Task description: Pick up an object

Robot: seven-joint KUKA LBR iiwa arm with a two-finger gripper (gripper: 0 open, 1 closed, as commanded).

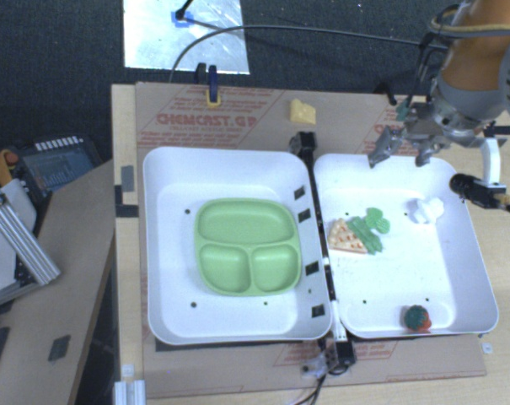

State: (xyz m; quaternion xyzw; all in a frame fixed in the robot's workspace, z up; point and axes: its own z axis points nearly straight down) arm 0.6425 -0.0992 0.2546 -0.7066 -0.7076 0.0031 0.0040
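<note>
- The gripper (404, 152) is hanging over the far rim of the right bin (465, 268), at about 12 o'clock of that bin, with its two fingers spread apart and nothing lying between them.
- The arm (478, 53), grey with an orange band, is reaching in from 2 o'clock of the view.
- A waffle-patterned orange wedge (346, 236) is lying near the left wall of the right bin, at about 9 o'clock of the bin's floor.
- A green leafy toy (372, 227) is touching the wedge on its 3 o'clock side, partly overlapping it.
- A small white object (425, 210) is resting toward 2 o'clock of the bin, well apart from the wedge.
- A round green-and-red object (417, 317) is sitting near the front rim, at about 5 o'clock.
- The left bin (166, 226) is carrying a green divided plate (247, 246) at its centre, showing one large compartment and two smaller ones.
- A yellow block (303, 111) is lying on the worktop (238, 116) beyond the bins, at 12 o'clock of the gap between them.
</note>
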